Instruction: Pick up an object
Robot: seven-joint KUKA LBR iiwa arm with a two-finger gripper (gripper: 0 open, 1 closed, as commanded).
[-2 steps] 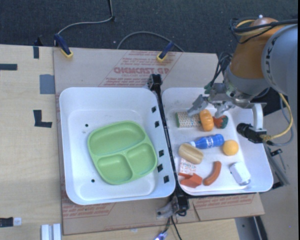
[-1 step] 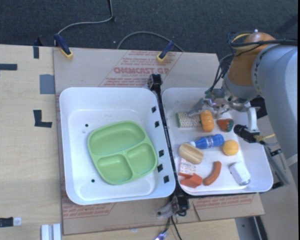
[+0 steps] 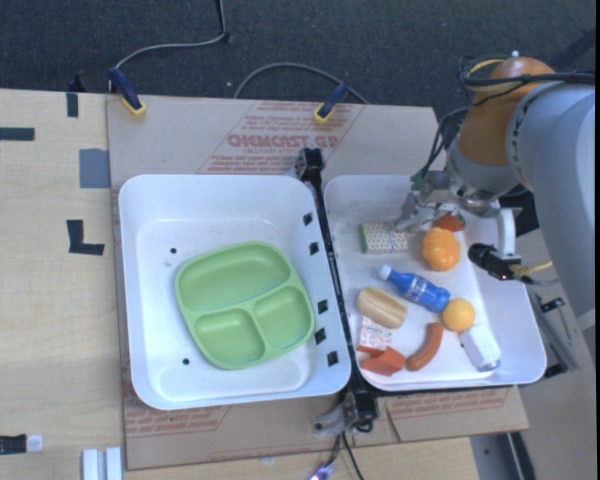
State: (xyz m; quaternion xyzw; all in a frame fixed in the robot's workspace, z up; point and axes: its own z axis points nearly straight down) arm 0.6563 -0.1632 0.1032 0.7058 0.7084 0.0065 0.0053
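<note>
Starting at the left edge of the table, you had bare wood marked with dark tape pieces. Next came the left bin, resting on a cardboard sheet, and in it lay a green divided plate near the bin's middle.

Past the divider, the right bin carried the objects you could have picked. Toward its far left part lay a small dotted sponge. Near the bin's left wall, toward the near edge, sat a hot dog bun, and just beside it toward the near edge a small red and white packet and a red wedge-shaped piece. A blue bottle lay tilted near the middle of the bin. A sausage lay at a slant by the near edge. An orange fruit sat toward the far side, and a smaller yellow-orange ball sat nearer, with a white tube just beside it at the near right corner.

Your end effector hung low over the far side of the right bin, between the sponge and the orange fruit. You could not tell from this view how its jaws stood, and nothing showed between them. The grey arm reached in from the table's right edge.
</note>
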